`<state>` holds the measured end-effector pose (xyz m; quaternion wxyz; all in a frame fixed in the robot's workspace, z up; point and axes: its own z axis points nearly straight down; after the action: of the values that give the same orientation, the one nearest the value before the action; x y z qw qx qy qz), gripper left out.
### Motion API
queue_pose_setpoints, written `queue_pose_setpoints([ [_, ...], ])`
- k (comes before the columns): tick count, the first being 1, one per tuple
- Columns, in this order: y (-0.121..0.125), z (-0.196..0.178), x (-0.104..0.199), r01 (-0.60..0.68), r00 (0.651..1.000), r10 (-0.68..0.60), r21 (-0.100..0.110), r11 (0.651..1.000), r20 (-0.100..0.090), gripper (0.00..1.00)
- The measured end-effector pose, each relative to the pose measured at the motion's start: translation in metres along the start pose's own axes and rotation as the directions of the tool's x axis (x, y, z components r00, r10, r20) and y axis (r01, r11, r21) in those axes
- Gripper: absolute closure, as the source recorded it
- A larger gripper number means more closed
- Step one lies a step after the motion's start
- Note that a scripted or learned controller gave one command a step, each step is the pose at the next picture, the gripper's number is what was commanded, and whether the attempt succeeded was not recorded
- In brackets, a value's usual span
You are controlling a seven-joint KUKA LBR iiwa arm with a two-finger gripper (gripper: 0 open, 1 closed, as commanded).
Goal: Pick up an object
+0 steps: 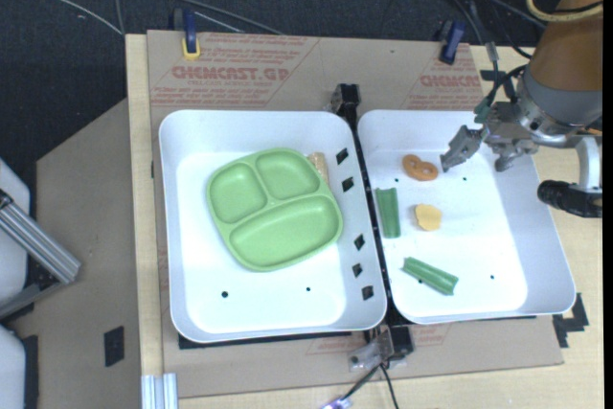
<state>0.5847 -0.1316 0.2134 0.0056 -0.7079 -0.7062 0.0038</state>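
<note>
In the right bin [517, 273] lie an orange-brown round piece [419, 169], a small yellow piece [428, 217], a green stick [387, 212] beside the divider, and a second green piece [430, 275] nearer the front. My gripper [484, 153] hangs above the bin's back right part, just right of the orange-brown piece. Its fingers [459, 149] are spread apart with nothing between them.
The left bin [192, 292] holds a green divided plate [275, 207] with a small tan item [318, 169] at its back right edge. Black clips [346, 99] run along the seam between the bins. Blue clamps [190, 32] grip the board's far edge.
</note>
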Motion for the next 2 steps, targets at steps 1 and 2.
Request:
queue_pose_setpoints([
  [1,0.003,-0.006,0.0,0.002,1.0,-0.002,-0.012,1.0,0.002,0.0],
  [2,0.0,0.056,0.007,0.003,1.0,-0.003,-0.005,1.0,0.0,0.0],
])
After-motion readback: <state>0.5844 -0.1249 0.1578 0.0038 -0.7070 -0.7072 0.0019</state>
